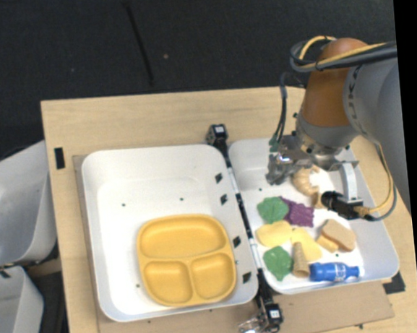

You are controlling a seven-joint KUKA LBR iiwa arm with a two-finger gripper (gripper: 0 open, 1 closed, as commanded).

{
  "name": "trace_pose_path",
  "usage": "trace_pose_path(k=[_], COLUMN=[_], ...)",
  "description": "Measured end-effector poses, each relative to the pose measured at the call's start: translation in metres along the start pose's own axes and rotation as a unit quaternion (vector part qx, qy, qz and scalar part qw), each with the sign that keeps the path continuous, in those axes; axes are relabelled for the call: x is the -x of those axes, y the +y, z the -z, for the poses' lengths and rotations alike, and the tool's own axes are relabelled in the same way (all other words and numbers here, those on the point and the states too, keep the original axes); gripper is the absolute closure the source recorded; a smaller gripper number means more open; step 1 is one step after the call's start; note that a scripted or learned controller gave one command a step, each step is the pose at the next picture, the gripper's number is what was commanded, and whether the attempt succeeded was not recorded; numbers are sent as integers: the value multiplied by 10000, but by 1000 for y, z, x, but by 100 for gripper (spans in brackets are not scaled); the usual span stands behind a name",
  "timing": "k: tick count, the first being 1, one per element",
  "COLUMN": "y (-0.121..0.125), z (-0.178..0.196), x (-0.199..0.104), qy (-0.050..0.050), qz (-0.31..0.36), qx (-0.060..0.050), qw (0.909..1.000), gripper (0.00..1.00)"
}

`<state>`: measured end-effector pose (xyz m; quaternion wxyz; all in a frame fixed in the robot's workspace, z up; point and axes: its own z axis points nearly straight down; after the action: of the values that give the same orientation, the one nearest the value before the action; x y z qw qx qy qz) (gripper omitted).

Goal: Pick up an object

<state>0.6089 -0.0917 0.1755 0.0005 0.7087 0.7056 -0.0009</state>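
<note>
My gripper [290, 168] hangs low over the upper part of the right bin [251, 158], under the orange wrist band. A pale tan piece [306, 183] lies just below and to the right of it. Further down in the same bin lie a green leaf-like piece [272, 209], a purple piece [299, 213], yellow pieces [274, 233], a second green piece [278, 261], a cone [301, 258], a bread-like block [336, 235] and a blue bottle [334, 271]. I see nothing held in the gripper.
The left bin [110, 207] holds a yellow three-part tray [186, 260] in its lower half. A dividing wall with black clips [234, 196] separates the two bins. A wooden bench [117, 119] surrounds both.
</note>
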Motion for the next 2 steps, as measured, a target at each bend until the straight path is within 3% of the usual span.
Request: trace_pose_path(k=[1, 2], y=[7, 0], z=[47, 88], x=[-21, -19], qy=[0, 2], qz=[7, 5], qx=[0, -7], qw=[10000, 10000], gripper=[100, 100])
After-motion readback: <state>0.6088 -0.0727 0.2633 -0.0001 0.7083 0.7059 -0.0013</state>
